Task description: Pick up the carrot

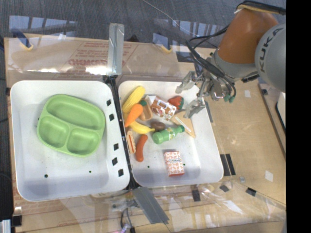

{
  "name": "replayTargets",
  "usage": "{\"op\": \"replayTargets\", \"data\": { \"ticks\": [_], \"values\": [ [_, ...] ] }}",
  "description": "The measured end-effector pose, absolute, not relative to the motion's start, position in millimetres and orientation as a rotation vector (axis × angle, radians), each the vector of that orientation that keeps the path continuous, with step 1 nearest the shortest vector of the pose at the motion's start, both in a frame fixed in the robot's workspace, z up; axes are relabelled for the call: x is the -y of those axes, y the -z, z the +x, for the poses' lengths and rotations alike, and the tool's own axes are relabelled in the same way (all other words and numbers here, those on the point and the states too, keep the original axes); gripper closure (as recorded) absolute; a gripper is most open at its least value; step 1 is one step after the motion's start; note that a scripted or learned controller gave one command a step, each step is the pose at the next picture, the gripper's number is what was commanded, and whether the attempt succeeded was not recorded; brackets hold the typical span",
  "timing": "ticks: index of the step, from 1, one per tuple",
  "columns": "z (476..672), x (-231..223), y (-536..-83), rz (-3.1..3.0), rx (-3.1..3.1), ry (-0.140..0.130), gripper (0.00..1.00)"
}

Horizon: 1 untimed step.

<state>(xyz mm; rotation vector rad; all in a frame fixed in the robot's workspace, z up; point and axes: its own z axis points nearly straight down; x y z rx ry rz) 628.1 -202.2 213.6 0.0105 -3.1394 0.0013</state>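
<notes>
Carrot (133, 114) lies ungrasped in right bin (206, 166); hand (192, 95) hovers apart-fingered, holding nothing, at bin's far-right edge. Pickup not begun.

Plate (71, 124) in left bin (24, 144), carrot (133, 114) in right bin (206, 154) between corn (133, 98) and banana (141, 128)

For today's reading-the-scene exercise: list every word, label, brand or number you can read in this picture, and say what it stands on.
"KUK": large letters on the grey arm casing, cut off at the picture's edge.
Red print on the clear sheet behind the bins: mirrored and blurred, unreadable.
Carton among the toy food: printed, too small to read.
Pink packet: pattern or print, too blurred to read.
</notes>
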Motion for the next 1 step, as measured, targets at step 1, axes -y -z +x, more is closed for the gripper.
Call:
{"op": "replayTargets", "data": {
  "ticks": [1],
  "values": [
    [657.9,210.5,-223.5,-0.189,3.139,-0.002,0.00]
  ]
}}
